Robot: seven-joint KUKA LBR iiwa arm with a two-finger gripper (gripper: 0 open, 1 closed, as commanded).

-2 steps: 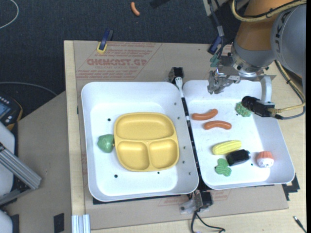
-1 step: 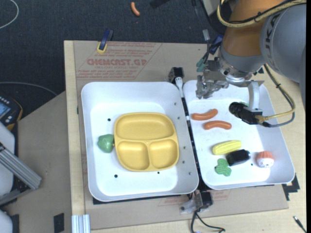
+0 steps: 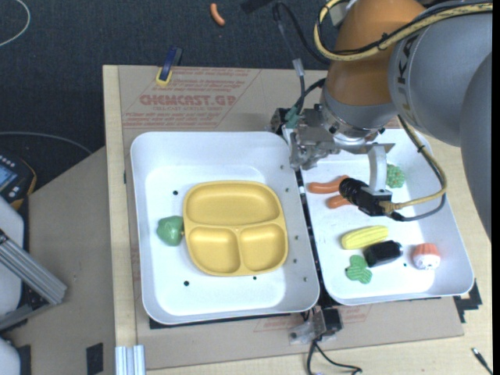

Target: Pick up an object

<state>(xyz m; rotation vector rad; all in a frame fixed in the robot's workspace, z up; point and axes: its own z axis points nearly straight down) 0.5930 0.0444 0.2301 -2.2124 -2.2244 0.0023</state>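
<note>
My gripper (image 3: 306, 153) hangs below the orange wrist band, over the back of the rim between the two bins. The right bin (image 3: 449, 244) holds an orange carrot-like piece (image 3: 326, 184) with a second orange piece (image 3: 336, 202) just below it. Also in it are a yellow corn cob (image 3: 364, 237), a black block (image 3: 383, 252), a small green toy (image 3: 358, 270), an orange-and-white sushi piece (image 3: 426, 255) and a green leafy piece (image 3: 395, 176). The carrot-like piece lies just to the right of and below the gripper. Nothing shows in the gripper's grasp.
The left bin (image 3: 148, 170) holds a yellow divided plate (image 3: 234, 226) and a green lump (image 3: 169, 230) at the plate's left. The arm's grey body covers the right bin's back right corner. Cardboard lies under both bins.
</note>
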